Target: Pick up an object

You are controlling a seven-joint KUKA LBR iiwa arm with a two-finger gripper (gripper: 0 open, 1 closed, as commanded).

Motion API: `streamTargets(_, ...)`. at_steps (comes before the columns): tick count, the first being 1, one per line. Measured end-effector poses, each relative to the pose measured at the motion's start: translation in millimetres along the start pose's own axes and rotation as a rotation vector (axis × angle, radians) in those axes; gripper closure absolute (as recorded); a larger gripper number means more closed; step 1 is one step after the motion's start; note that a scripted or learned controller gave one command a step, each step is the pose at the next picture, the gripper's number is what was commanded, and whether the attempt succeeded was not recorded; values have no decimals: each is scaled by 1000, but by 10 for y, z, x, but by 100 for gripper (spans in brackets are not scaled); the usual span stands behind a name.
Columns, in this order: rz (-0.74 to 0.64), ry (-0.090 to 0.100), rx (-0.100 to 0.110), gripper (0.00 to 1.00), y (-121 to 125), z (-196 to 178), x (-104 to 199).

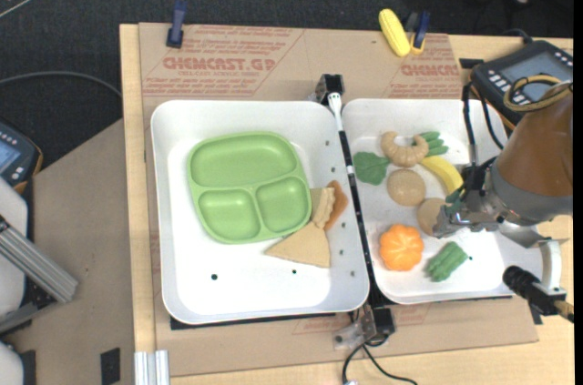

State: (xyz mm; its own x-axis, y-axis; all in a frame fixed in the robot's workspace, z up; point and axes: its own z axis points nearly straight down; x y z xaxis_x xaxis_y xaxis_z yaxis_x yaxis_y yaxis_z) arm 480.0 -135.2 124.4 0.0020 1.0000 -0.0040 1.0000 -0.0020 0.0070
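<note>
The left bin point(173, 192) holds a green tray point(248, 186) with three compartments, one long one at the back and two smaller ones at the front. Touching the tray's right front corner lie a tan wedge point(305, 247) and, just behind it, a brown sandwich piece point(328, 206) tilted against the bin's right wall. A black clamp point(330, 87) sits at the back where the two bins meet, and another clamp point(373, 319) sits at the front.

The right bin point(401, 288) holds the toy food. A green leaf point(369, 167) lies near its left wall. Behind and right of it is a tan curled piece point(401, 148), with a small green piece point(431, 140) at its right end. A yellow banana point(442, 174) slants just right of a tan round piece point(406, 187). A brownish round piece point(430, 215) lies in front of that, partly hidden by the gripper. An orange point(401, 248) sits near the front, and a green ridged vegetable point(447, 261) lies just right of it.

The gripper point(455, 215) hangs over the right side of this bin, just beside the brownish piece and above the green vegetable; whether its jaws are open or closed I cannot tell, and nothing is visibly between them. The arm point(537, 165) reaches in from the right

On the bench behind the bins lie a blue clip point(176, 24) and a yellow corn cob point(393, 32)
</note>
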Motion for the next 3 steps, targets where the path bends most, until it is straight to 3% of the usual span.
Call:
streamTargets(2,0,-2,-4,100,9,-197,-1)
streamTargets(3,-2,3,4,100,-7,283,101)
